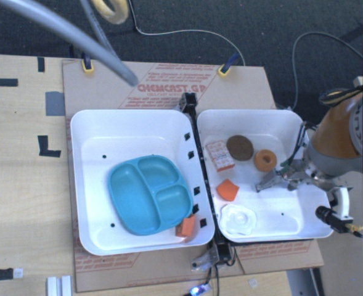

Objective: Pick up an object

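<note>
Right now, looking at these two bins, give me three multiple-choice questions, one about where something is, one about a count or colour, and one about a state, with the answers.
1. Where does the blue divided tray lie?
A. in the left bin
B. in the right bin
C. on the cardboard outside the bins

2. How many orange blocks are in the bins?
A. none
B. one
C. two

3. What is the state of the pincer?
A. raised high above the bench
B. down inside the right bin, holding nothing visible
C. lifting the blue tray

Answers:
1 A: the tray rests on the floor of the left bin.
2 C: one orange block sits by the tray's lower corner, another orange block lies in the right bin.
3 B: its tip sits low in the right bin near the orange ring, with no object seen between its fingers.
</note>
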Motion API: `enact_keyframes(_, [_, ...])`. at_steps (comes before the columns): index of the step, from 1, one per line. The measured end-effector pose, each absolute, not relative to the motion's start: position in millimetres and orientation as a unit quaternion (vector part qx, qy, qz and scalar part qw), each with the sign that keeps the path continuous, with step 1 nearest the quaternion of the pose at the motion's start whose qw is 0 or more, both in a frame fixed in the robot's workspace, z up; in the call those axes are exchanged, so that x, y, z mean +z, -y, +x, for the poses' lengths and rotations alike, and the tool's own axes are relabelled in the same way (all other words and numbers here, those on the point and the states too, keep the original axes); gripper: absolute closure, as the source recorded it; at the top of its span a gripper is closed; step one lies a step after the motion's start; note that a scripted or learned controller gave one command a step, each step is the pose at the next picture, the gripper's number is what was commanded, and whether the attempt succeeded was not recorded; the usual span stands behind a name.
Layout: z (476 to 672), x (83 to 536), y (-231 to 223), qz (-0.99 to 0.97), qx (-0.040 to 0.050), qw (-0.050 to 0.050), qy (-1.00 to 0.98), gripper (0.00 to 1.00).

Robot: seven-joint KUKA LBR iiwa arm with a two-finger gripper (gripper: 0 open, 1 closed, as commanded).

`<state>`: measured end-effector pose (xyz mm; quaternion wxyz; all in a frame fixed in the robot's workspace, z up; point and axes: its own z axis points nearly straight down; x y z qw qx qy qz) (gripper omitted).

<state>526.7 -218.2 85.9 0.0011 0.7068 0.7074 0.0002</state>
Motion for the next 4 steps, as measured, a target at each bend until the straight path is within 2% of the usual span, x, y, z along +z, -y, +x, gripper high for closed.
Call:
enact_keyframes(1, [527.1,96.1,218.8,0.707,-0.0001,0.003,-0.707,1.00])
enact_keyframes(3, [528.3,202.0,207.6,0.706,0.0008,0.002,-0.708,1.00])
enact_keyframes(4, [526.5,212.1,149.9,0.705,0.0007,-0.001,-0.710,1.00])
